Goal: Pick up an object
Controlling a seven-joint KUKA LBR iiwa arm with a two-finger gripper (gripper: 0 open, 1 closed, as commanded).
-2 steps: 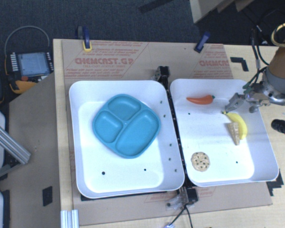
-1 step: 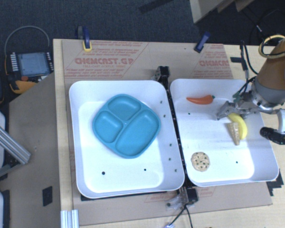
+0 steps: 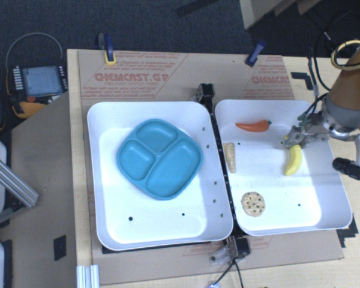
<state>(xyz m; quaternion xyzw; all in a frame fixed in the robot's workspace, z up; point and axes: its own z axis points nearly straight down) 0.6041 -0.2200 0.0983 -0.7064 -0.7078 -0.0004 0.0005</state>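
My tool (image 3: pixel 295 138) hangs just above the banana (image 3: pixel 293 160); its grip I cannot tell. A red pepper (image 3: pixel 252 126) lies beside it, cookie (image 3: pixel 252 203) farther off.

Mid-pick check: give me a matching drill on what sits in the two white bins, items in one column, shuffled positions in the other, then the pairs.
Items:
1. blue divided plastic plate
2. orange-red toy chili pepper
3. yellow toy banana
4. round speckled toy cookie

Places:
A. right bin, near edge
B. left bin, centre
C. right bin, just below the gripper
D. right bin, far edge

Pairs: 1-B, 2-D, 3-C, 4-A
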